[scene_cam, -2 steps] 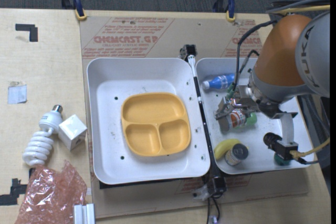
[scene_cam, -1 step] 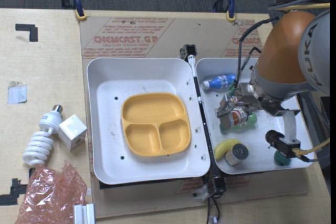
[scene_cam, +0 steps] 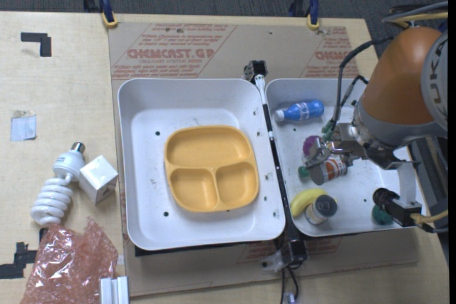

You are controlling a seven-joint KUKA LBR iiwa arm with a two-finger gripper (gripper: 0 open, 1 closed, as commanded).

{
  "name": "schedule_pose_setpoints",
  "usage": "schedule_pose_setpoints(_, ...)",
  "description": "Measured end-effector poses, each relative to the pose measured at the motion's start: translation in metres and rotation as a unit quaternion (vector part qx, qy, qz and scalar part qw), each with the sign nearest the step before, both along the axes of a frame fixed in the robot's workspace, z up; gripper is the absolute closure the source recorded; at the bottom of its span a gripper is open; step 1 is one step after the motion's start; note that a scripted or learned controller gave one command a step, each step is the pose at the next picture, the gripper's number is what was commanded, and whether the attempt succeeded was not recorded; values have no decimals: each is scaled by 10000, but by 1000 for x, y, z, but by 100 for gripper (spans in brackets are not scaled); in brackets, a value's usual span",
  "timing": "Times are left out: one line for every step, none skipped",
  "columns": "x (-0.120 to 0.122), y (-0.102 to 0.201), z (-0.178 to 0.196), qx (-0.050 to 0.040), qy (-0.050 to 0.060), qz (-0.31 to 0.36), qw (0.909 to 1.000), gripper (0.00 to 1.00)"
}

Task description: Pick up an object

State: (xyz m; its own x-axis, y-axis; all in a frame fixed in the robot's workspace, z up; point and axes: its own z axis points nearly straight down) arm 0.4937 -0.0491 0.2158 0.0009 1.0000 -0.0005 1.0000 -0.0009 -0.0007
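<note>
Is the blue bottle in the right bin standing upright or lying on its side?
Lying on its side. The blue bottle shows its whole length along the right bin's floor, its cap pointing toward the divider between the bins.

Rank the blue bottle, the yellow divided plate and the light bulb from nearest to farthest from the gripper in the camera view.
From the gripper:
1. Blue bottle, same right bin, just toward the back.
2. Yellow divided plate, middle of the left bin.
3. Light bulb, out on the bench past the left bin.
</note>
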Motion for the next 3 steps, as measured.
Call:
schedule_pose_setpoints(-16,14,-24,1,-2,-3,10000,100)
schedule_pose_setpoints(67,71,-24,-3,-1,16,10000,100)
schedule_pose_setpoints(35,17,-5,-2,4,7,10000,100)
